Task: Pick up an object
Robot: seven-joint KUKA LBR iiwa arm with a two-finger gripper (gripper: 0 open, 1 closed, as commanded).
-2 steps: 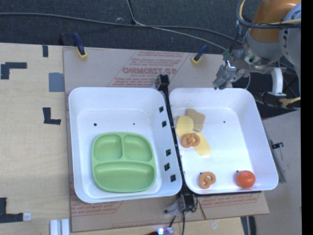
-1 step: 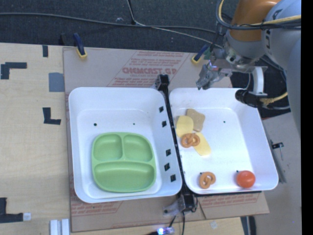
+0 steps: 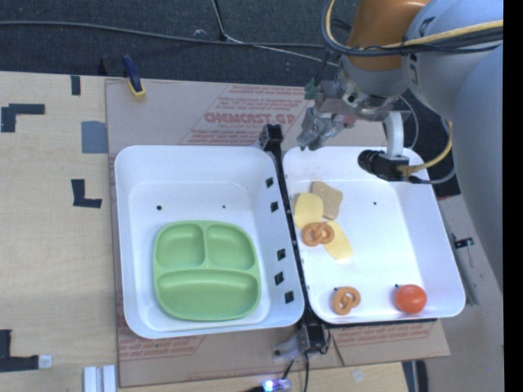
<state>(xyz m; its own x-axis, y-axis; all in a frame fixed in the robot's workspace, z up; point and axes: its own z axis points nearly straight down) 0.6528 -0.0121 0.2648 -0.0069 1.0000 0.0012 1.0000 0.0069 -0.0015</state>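
Grey metal gripper hovers above the right bin's far rim; glossy round tomato and knotted pretzel sit below.

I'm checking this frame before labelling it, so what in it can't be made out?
- Gripper, camera view: small and blurred, so open or shut is unclear.
- Yellow slices: partly covered by the pretzel and the tan cracker; their full outlines are hidden.
- Arm: cut off by the top and right edges.
- Print on the cardboard: partly hidden by the left bin.
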